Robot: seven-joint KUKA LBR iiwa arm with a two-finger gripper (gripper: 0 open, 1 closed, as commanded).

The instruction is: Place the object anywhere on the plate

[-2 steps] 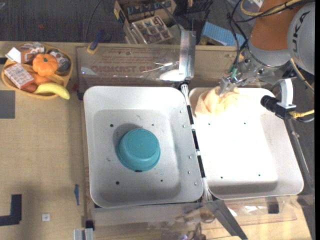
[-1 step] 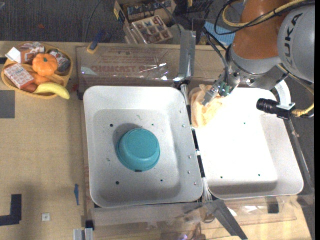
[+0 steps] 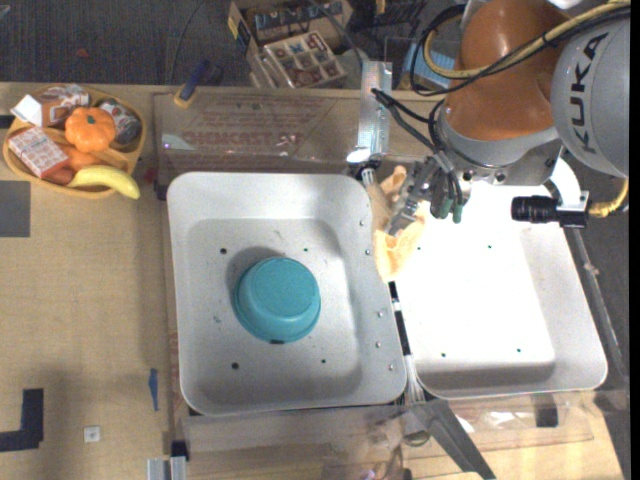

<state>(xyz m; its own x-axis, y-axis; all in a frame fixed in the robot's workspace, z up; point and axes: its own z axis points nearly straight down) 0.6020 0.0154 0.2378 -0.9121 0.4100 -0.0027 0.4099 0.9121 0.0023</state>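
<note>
The two-finger gripper (image 3: 420, 204) clamps a pale orange soft object (image 3: 396, 248) between the bins; the round teal plate (image 3: 278, 298) sits in the left white bin (image 3: 200, 218).

The left bin (image 3: 200, 218) lies broadly open around me; its one obstacle is the teal plate (image 3: 278, 299) near the middle. The right bin (image 3: 500, 318) floor is bare, but my own arm (image 3: 520, 78) overhangs its upper edge.
</note>
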